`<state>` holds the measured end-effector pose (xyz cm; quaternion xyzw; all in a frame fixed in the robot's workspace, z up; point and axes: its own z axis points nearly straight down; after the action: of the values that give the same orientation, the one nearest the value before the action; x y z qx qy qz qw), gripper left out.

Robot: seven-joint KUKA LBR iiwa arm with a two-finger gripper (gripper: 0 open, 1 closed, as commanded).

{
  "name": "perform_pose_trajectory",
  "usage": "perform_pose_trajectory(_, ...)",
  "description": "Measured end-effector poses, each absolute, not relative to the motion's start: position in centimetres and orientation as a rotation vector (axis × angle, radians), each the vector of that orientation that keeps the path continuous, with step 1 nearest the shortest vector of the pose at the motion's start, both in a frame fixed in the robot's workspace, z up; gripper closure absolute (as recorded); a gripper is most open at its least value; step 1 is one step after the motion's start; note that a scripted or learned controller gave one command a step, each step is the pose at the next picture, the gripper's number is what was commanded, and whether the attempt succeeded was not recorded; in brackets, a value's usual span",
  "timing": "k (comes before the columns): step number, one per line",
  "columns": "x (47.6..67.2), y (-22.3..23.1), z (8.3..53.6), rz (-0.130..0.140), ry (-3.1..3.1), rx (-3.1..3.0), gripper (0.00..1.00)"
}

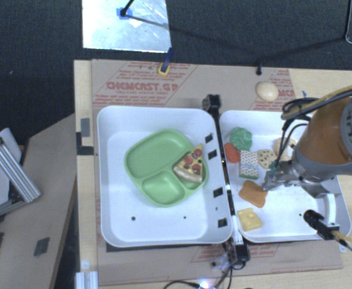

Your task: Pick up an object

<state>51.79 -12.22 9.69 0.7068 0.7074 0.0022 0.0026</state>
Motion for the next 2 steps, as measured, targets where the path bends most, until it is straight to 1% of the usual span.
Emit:
perform_pose_trajectory(1,52.8,-12.9,15.3,0.005,2.222,2.213,1.00)
perform_pose_trajectory(2,53.7,-12.5,21.3,0.007,2.223,2.211,1.00)
